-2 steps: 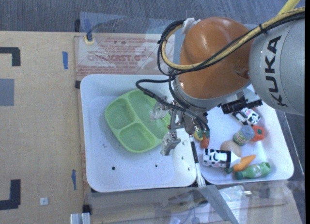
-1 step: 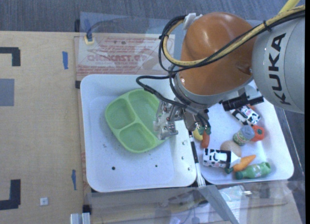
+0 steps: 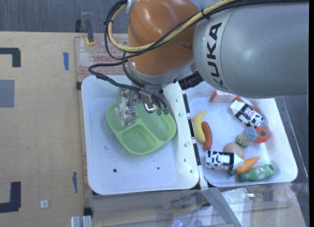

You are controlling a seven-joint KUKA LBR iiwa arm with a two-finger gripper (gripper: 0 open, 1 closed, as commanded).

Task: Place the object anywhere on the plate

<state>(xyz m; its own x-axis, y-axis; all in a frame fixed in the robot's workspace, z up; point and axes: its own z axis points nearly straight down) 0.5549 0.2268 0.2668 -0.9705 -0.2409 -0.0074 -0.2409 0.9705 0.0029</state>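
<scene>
The gripper (image 3: 130, 110) hung over the green plate's (image 3: 147, 140) back edge, its pinch too blurry to tell, with bare white bin (image 3: 98, 172) floor around.

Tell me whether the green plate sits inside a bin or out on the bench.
Inside: the green plate lies flat in the left bin, white floor showing around it.

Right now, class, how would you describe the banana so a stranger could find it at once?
Look in the right-hand white bin, along its left edge beside the divider. The banana lies there, touching a red sausage on its right. It is the only yellow, curved piece among the toys.
</scene>
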